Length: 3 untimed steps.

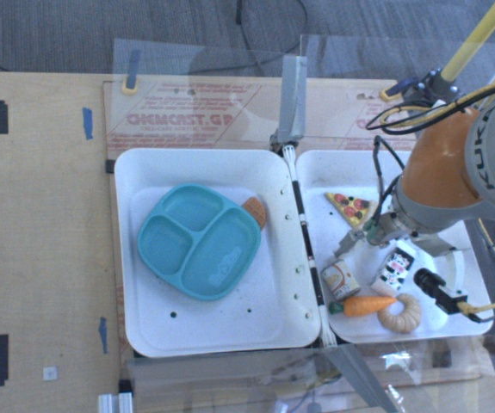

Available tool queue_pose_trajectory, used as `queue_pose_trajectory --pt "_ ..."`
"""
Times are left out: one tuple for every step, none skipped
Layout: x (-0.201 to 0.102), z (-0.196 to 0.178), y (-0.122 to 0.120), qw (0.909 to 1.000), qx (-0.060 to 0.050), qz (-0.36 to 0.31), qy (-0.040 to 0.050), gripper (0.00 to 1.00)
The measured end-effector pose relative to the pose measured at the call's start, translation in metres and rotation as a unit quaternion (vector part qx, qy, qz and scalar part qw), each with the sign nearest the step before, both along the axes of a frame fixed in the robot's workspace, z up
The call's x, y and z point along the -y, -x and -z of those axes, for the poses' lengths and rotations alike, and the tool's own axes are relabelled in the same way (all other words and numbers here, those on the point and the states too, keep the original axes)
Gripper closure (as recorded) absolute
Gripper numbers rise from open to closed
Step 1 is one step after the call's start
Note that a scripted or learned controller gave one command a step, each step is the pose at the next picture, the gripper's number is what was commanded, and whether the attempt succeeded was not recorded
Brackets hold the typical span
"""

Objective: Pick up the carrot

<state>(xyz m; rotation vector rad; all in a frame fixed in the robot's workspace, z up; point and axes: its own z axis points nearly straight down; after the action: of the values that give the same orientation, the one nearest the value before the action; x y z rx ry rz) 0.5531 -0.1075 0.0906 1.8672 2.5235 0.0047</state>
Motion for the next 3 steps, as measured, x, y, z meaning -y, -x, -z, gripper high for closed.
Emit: queue_pose_trajectory --pt "0.008 0.002 -0.114 0.9995 -0.002 -0.032 0.0009 0.0" --pt "0.009 -0.009 -0.115 0.9995 -0.001 -0.031 0.001 1.0" --pt "-0.038 -0.095 -0.085 0.9936 0.0 0.113 0.0006 1.0"
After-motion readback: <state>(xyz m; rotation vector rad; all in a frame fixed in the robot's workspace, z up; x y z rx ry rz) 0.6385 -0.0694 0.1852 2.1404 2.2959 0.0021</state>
